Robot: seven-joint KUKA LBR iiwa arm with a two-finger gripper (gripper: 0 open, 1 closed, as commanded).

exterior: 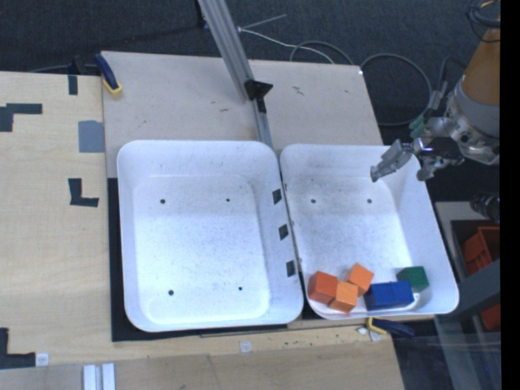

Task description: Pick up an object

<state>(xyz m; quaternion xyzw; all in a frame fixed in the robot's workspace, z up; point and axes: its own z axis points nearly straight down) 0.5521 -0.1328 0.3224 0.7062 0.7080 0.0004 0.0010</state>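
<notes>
The claw (404,162) hangs over the upper right rim of the right bin (341,218), at about 2 o'clock from that bin's middle. One grey finger (388,162) points down and to the left over the bin wall; a second, darker finger sits just right of it with a clear gap between them, so the claw stands open with nothing between its fingers. The arm (479,88) comes in from 3 o'clock, its orange band above the wrist.

The blocks lie clustered in the right bin's lower edge, at about 5 o'clock from its middle and well apart from the claw. Three orange blocks (341,287) sit touching one another: one to the left, one lower in the middle, one tilted at the upper right. The blue block (388,296) lies just right of them, touching or nearly touching the lowest orange one. The green block (414,277) sits at 1 o'clock from the blue one, against the bin's right wall.

The left bin (199,234) lies beside the right bin, their rims meeting. Both rest on the desk (49,218). A metal rail (231,39) runs from 12 o'clock down toward the seam between the bins.
</notes>
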